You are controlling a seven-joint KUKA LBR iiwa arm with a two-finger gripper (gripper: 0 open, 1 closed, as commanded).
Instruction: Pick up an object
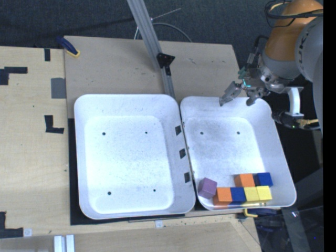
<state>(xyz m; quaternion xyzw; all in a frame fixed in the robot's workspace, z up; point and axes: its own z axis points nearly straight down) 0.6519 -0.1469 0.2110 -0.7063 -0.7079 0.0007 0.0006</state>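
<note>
Above the right bin's [278, 140] one-o'clock rim, the gripper [239, 100] hangs with fingers spread and grasping nothing, seemingly staged before reaching toward the purple cube [208, 187] and orange, blue and yellow blocks [247, 189] clustered at six o'clock.

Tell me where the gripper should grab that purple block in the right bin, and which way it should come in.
Probably straight down from above, fingers closing on the two free side faces of the purple block. It sits slightly apart from the other blocks, with the orange block near its right and the right bin wall close at its lower left. The gripper hangs open over the far rim.
</note>
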